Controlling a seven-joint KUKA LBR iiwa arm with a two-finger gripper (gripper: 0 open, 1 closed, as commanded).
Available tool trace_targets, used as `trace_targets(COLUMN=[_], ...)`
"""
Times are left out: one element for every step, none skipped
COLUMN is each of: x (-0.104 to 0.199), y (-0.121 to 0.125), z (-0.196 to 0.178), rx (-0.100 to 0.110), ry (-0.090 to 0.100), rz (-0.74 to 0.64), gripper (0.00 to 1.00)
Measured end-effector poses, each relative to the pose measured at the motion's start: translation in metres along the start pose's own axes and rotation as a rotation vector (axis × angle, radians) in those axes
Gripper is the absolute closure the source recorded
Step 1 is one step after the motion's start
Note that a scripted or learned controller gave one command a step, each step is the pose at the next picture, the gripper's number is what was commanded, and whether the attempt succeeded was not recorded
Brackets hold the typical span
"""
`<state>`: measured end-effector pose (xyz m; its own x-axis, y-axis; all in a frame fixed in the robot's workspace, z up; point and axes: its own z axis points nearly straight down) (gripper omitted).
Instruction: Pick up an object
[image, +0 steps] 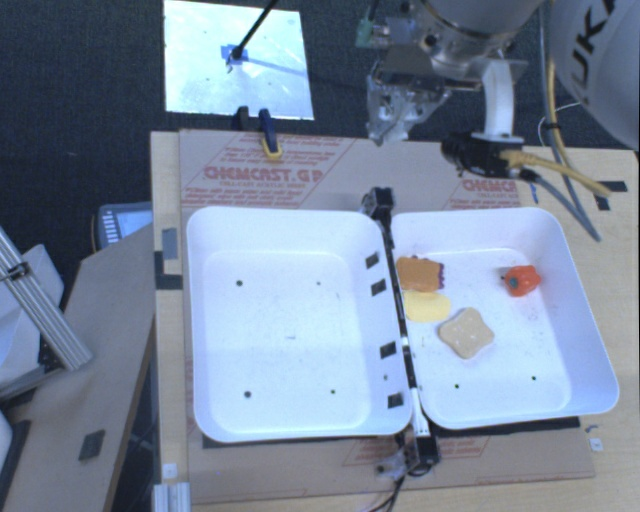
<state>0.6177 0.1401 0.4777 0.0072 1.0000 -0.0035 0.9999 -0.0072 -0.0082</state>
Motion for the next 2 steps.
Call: trace_targets(x=[0.07,0.096], y=[0.01,0.031], z=[-0.013,-0.057], rx=[-0.011,-0.015], ry=[0.007,0.006], rz=[-0.016,-0.013], gripper=[1.0,1.0])
